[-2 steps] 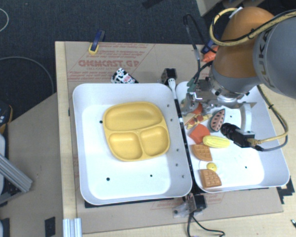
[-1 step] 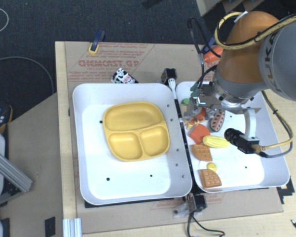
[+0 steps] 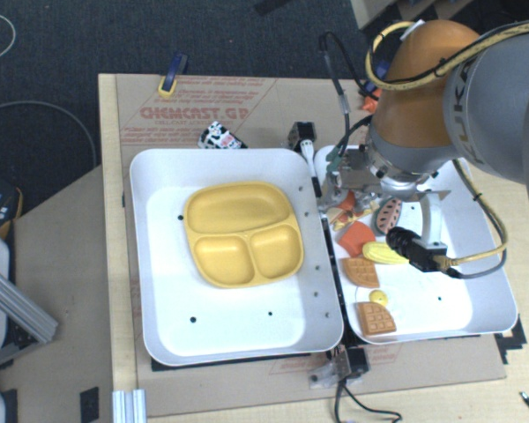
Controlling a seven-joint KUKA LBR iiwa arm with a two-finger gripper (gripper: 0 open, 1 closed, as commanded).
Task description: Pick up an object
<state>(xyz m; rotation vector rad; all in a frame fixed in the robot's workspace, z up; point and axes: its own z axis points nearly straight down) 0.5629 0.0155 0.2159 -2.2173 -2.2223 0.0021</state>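
The tabletop (image 3: 115, 236) is a pale wooden board with faint red lettering near its far edge. Two shallow white bins rest on it side by side, touching: the left bin (image 3: 159, 315) and the right bin (image 3: 476, 311). A yellow-and-blue clamp (image 3: 171, 76) grips the far edge, and a small black-and-white object (image 3: 219, 136) lies just beyond the left bin.

Glossy yellow plastic tray (image 3: 243, 233), smooth white plastic bins (image 3: 159, 236), matt cardboard underlay (image 3: 123, 113)

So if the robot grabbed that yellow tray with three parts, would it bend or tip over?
The yellow divided tray looks like moulded plastic, so it is probably stiff and fairly light. It is wide and shallow and lies flat in the left bin, so it seems unlikely to roll. Its smooth, glossy surface might slip, and gripped by one edge it could tilt.
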